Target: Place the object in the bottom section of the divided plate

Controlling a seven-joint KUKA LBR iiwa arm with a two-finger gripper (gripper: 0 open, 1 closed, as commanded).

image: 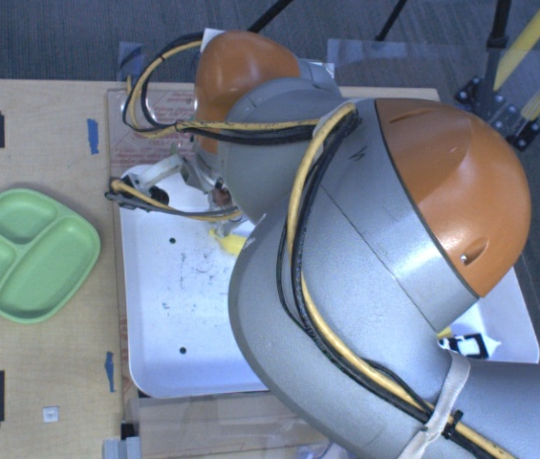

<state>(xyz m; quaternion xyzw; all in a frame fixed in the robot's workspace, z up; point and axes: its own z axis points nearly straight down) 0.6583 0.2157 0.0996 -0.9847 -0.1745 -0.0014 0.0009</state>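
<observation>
The green divided plate (29, 253) sits on the wooden bench (50, 371), left of the white bin (169, 352), and all three of its sections hold nothing. The grey and orange arm (375, 256) covers much of the bin. The gripper (214, 197) is low over the bin's upper part, its wrist and cables hiding its tips, so I cannot tell how they are set. A small yellow object (230, 244) lies on the bin floor just below the gripper, partly under the arm.
</observation>
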